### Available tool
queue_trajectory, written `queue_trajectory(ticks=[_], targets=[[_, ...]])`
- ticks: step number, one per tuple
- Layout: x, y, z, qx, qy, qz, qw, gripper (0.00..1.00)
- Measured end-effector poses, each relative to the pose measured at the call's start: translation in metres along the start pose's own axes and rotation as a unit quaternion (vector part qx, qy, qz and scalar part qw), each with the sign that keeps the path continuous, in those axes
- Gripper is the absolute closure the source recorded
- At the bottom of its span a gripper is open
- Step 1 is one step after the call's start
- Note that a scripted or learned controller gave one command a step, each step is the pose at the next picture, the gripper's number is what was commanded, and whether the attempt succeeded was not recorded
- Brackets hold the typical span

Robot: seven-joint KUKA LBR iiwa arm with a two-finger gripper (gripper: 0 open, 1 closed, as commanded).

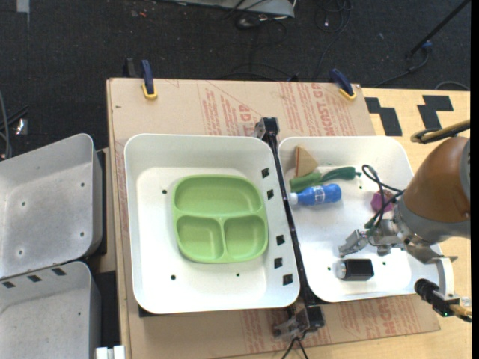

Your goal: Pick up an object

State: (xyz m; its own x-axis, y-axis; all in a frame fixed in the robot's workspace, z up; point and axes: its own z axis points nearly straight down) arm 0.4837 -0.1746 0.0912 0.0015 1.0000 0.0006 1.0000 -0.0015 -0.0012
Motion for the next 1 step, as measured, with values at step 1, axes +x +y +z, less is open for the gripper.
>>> queue_trajectory(ticks=[1], targets=[[0.0003,0.0000,-0.0105,0.000,0.000,0.001,1.0000,1.00]])
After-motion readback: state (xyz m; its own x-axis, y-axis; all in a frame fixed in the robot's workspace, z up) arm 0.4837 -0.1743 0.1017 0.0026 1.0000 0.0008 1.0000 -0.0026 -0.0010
